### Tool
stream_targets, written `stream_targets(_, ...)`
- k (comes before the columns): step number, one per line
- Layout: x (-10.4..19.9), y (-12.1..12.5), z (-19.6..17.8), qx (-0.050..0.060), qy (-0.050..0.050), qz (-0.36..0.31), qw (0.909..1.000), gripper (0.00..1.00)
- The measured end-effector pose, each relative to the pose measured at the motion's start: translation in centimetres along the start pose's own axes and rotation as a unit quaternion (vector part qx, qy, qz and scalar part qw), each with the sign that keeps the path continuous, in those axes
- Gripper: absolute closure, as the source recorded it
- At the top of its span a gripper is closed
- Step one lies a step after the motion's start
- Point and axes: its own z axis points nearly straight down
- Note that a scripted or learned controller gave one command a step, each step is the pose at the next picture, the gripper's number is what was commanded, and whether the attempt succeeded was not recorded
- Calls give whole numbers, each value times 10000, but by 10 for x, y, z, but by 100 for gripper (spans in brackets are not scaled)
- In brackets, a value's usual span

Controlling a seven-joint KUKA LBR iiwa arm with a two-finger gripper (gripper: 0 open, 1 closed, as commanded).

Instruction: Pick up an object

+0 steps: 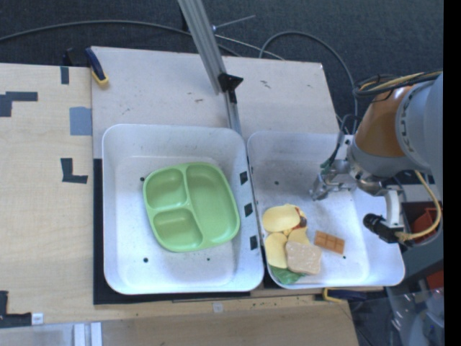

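My gripper [322, 188] hangs low over the middle of the right bin [288, 153], reaching in from the right. Below it, at the bin's front left, lie a pile of toy foods: a yellow piece [281, 218], another yellow piece [276, 249], a tan bread slice [303, 257] and something green [285, 274] beneath them. A small brown cracker [329, 242] lies just right of the pile. The gripper stands apart from all of them, up and to the right of the pile.
The left bin [119, 193] holds a green divided plate [191, 207]. A grey metal pole [205, 38] slants down to the ridge between the bins. Cables loop over the bench behind the right bin.
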Motion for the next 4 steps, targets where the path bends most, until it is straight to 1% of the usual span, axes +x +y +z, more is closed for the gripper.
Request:
stream_targets(1, 1, 6, -63, -31, -4, 7, 10000, 100)
stream_targets(2, -4, 6, -106, -25, -3, 10, 10000, 100)
stream_targets(3, -3, 7, -170, -36, -6, 5, 10000, 100)
stream_targets(4, 39, -5, -169, -2, 7, -5, 10000, 100)
